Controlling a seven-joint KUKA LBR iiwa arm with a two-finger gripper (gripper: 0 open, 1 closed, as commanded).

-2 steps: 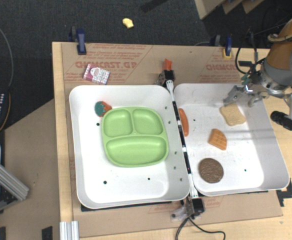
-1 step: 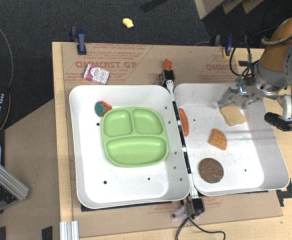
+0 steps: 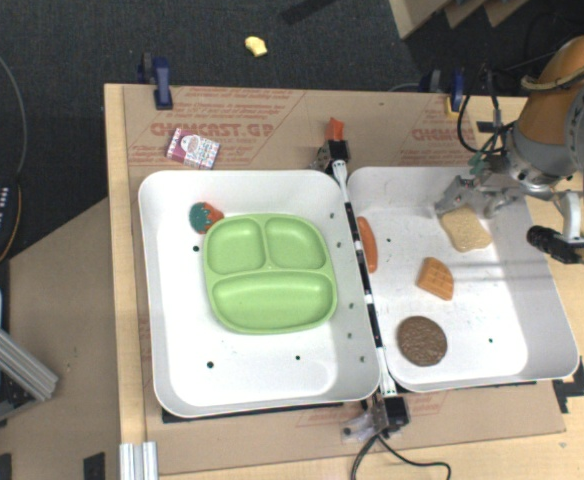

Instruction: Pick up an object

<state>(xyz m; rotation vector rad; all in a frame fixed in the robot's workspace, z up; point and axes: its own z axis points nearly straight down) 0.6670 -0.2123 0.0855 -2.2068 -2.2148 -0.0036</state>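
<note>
In the right bin (image 3: 532,338) lie a pale slice of bread (image 3: 468,232), an orange cracker (image 3: 435,279), a round brown cookie (image 3: 422,340) and an orange sausage (image 3: 368,244) against the left wall. My gripper (image 3: 475,200) hangs at the bin's far side, right over the far edge of the bread slice. It is open, with its fingers spread to either side and nothing between them. The grey arm with its orange band (image 3: 562,78) comes in from the upper right.
The left bin (image 3: 172,348) holds a green divided plate (image 3: 268,272) and a small red and green object (image 3: 206,216) at its far left. A small pink packet (image 3: 192,147) lies on the cardboard behind the bins. Clamps stand along the bench's far edge.
</note>
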